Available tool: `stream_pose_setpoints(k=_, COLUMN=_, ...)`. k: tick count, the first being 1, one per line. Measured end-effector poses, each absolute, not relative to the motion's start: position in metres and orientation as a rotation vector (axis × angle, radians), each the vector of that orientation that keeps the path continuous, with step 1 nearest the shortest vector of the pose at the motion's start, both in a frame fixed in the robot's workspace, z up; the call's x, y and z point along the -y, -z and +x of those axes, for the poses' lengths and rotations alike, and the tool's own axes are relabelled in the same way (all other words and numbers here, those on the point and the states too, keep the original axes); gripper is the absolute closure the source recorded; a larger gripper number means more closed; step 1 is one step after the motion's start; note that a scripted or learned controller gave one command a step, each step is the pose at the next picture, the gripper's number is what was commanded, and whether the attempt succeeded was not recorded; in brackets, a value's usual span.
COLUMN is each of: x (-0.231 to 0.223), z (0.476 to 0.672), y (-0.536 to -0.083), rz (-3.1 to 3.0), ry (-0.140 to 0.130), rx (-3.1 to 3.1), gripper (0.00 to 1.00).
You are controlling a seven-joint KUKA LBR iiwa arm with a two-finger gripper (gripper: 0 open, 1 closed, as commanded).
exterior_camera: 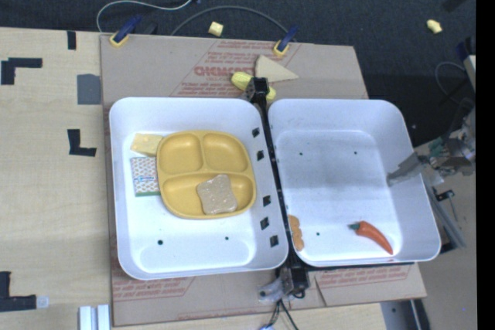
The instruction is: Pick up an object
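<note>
Gripper [402, 170]: at the right bin's [332, 120] right edge (can't tell its state).
Carrot [373, 235]: below gripper, lying slanted.

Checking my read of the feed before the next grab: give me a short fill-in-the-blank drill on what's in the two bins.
1. The yellow plate lies in the ____ bin of the view.
2. The slice of bread rests on the plate's lower ____ compartment.
3. The orange pepper lies near the ____ right corner of the right bin.
4. The gripper sits at the right bin's ____ rim.

Missing words: left; right; lower; right
</note>
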State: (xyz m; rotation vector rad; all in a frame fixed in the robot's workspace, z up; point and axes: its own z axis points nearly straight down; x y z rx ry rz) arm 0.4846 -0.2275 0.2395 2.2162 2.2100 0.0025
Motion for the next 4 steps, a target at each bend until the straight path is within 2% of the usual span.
stream_pose_setpoints(k=2, x=0.167, z=0.482, y=-0.102, rz=2.225, ry=0.004, rx=-2.228, gripper=0.0)
stream_pose_setpoints(k=3, x=0.097, z=0.527, y=-0.132, rz=2.216, ry=-0.001, rx=-2.226, gripper=0.0)
stream_pose_setpoints(k=4, x=0.037, z=0.568, y=-0.187, rz=2.212, ry=-0.005, rx=-2.227, gripper=0.0)
